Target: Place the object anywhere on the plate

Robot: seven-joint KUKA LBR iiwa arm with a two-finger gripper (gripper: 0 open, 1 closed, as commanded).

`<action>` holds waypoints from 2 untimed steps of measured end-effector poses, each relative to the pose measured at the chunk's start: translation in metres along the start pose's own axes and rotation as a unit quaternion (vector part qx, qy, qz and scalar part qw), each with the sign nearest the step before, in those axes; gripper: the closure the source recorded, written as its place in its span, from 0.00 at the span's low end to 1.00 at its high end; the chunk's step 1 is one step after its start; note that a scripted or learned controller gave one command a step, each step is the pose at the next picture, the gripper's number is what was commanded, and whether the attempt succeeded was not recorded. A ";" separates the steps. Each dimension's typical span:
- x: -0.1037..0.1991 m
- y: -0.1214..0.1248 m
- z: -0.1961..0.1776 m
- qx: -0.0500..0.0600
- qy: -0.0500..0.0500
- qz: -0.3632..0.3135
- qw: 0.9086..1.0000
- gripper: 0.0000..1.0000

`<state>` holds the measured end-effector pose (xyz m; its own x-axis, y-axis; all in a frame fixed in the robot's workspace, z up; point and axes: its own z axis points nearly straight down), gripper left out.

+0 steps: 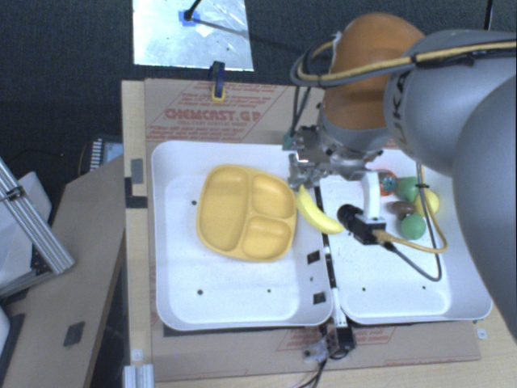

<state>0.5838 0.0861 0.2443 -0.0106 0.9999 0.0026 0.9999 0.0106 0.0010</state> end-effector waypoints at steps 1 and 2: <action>0.058 -0.005 0.009 0.000 0.000 0.000 1.000 1.00; 0.053 -0.003 0.023 0.001 -0.002 0.005 1.000 1.00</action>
<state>0.5801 0.1394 0.2212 -0.0013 1.0000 -0.0007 1.0000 0.0013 -0.0007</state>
